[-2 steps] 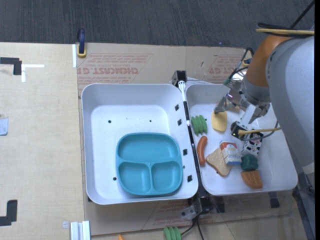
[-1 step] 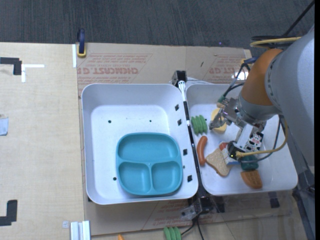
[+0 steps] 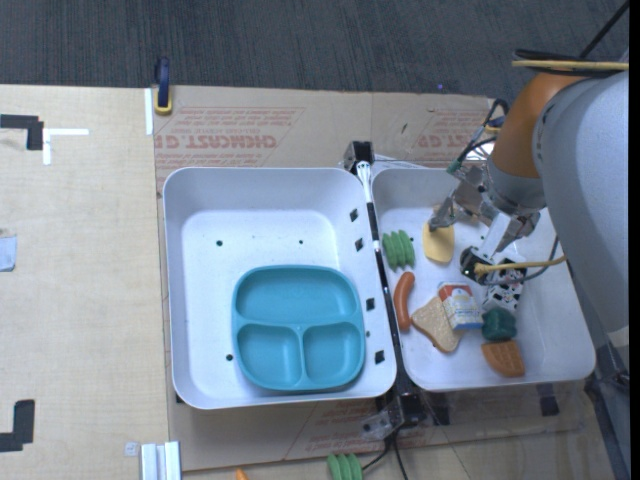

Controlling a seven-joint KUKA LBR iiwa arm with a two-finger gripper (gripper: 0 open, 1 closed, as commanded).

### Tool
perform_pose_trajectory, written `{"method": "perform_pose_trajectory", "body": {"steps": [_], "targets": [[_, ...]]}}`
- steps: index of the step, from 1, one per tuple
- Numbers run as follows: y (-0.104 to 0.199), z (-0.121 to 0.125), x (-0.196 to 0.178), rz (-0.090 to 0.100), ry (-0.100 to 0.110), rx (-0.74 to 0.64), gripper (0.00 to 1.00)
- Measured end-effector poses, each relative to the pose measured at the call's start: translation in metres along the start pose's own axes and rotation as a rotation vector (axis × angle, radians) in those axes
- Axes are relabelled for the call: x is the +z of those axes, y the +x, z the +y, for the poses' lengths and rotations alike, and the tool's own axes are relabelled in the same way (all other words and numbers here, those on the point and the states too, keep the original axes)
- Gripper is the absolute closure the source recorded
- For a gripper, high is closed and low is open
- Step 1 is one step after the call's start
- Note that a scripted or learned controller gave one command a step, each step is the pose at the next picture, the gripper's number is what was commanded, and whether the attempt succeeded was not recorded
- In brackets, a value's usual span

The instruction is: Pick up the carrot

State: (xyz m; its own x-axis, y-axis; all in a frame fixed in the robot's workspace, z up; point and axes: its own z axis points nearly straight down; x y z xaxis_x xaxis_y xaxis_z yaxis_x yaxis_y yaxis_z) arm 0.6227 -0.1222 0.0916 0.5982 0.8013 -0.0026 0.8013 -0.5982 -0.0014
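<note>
The gripper (image 3: 441, 218) of the grey arm (image 3: 590, 168) is pictured low in the right bin (image 3: 545, 318), its tip set at the upper edge of a pale yellow piece (image 3: 438, 245). Whether the two touch, and whether the gripper is open or closed, cannot be told from this angle. The carrot (image 3: 503, 357) is found well apart from the gripper, toward the bin's near wall and off to the arm's side. Its orange body is laid close to that wall and its dark green top (image 3: 498, 324) is turned back toward the gripper; it is left free on the bin floor. Between gripper and carrot a small labelled can (image 3: 462, 308) is seen, just beside the carrot's green top, and a slice of bread (image 3: 436, 324) is laid against the can on the side farther from the arm. An orange-red sausage (image 3: 403, 298) is placed beyond the bread, near the wall shared by the two bins, and a ridged green piece (image 3: 398, 249) is placed near the gripper on that same side, just past the yellow piece. In the left bin (image 3: 200, 268), well apart from the gripper, a teal divided plate (image 3: 298, 326) is set.
</note>
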Motion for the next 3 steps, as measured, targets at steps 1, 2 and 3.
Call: {"method": "perform_pose_trajectory", "body": {"steps": [1,2,3], "targets": [[0.0035,-0.0389,0.0007,-0.001,0.005,0.092,0.0],[0.0027,-0.0386,-0.0076,-0.004,0.007,0.087,1.0],[0.0027,-0.0387,-0.0076,-0.004,0.007,0.086,0.0]]}}
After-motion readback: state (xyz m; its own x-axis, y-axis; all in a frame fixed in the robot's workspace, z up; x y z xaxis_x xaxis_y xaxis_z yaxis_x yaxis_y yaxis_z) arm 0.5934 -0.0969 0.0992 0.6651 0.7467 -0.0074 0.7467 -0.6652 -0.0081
